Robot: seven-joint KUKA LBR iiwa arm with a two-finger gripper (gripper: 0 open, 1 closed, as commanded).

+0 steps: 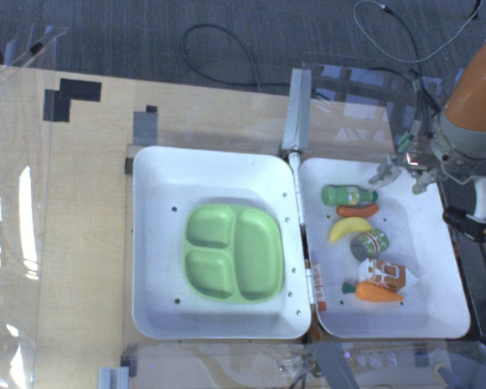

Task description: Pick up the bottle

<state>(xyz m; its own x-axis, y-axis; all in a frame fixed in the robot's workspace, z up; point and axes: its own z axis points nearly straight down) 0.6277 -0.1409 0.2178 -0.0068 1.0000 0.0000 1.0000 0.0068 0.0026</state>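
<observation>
Near edge, right bin (431,325): carrot (379,293), carton (383,273), can (370,243), banana (349,228). Bottle (348,195) lies on its side in the bin's upper part, sausage (357,210) touching below. Tool (402,175) hovers upper right of it, fingers spread, holding nothing. Best to descend across the bottle's body, away from the sausage. Fingertips blurry; arm cut off at frame right.

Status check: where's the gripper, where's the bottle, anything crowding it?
Gripper open, hovering over right white bin, nothing held. Green plastic bottle lying on its side, left of gripper. Red sausage-shaped toy against it, yellow banana just below.
</observation>
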